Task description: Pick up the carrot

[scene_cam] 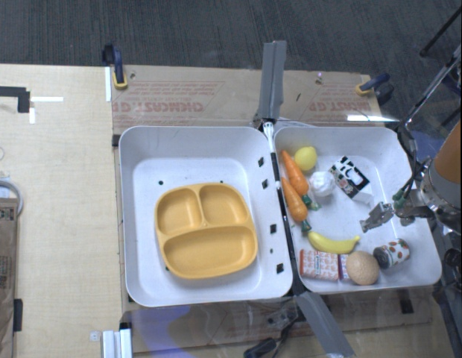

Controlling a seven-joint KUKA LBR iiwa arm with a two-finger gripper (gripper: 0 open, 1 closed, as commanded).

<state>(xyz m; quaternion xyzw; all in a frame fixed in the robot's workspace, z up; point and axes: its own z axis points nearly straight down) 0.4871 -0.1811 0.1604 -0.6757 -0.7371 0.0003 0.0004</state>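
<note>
- Two carrots (293,185) lie end to end along the right bin's (417,177) left wall, well to the left of the gripper (378,216).
- A lemon (306,157) touches the upper carrot; a banana (333,241) lies below and left of the gripper.
- The gripper hovers over bare bin floor, fingers spread, grasping nothing.
- A yellow divided plate (206,230) sits in the left bin (134,200), farther left.

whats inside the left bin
The left bin holds one yellow divided plate, its three compartments bare. Whatever lies beneath the plate is covered, so I can't tell.
</note>
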